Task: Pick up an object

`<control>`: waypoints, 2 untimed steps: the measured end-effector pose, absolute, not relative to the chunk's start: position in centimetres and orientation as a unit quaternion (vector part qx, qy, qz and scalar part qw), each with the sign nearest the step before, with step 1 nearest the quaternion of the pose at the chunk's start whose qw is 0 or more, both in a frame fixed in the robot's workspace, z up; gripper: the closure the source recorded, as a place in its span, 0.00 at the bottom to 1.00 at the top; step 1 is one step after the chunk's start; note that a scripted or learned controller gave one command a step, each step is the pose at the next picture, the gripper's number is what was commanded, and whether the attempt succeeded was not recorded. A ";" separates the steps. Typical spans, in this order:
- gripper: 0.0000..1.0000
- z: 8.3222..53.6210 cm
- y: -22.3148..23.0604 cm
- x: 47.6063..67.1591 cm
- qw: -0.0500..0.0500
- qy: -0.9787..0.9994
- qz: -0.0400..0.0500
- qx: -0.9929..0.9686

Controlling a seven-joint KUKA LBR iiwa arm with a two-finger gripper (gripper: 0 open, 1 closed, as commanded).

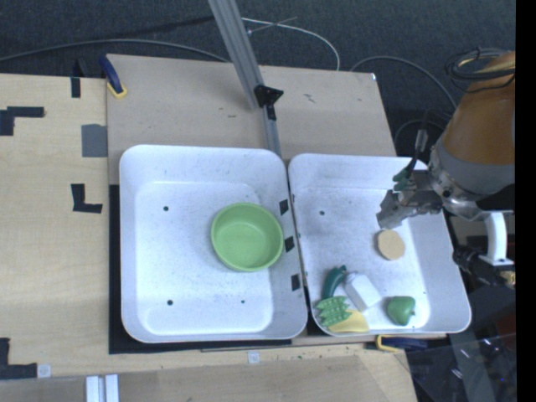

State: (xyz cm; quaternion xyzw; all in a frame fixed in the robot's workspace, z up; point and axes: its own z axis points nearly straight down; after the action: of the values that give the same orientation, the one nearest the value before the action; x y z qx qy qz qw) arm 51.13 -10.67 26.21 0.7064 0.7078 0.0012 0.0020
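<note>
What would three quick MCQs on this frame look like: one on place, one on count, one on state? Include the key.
1. Where is the green bowl?
A. In the left bin
B. In the right bin
C. On the bare bench

2. How many white bins stand on the bench?
A. One
B. Two
C. Three

3. How does the tan round disc lie relative to the gripper?
A. Lifted clear of the bin
B. On the bin floor just below the gripper
C. Inside the green bowl

Key:
1 A, the bowl sits mid-floor in the left bin.
2 B, the left bin and the right bin stand side by side.
3 B, the disc rests flat on the right bin's floor, with the gripper just above it in the picture.
</note>
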 end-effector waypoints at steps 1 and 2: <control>1.00 25.2 -4.9 50.2 -0.002 0.709 -0.001 0.705; 1.00 23.8 1.0 50.3 -0.002 0.710 -0.001 0.704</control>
State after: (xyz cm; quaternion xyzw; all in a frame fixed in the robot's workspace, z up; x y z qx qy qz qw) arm 50.33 1.00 23.78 0.7045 0.7097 -0.0011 -0.0020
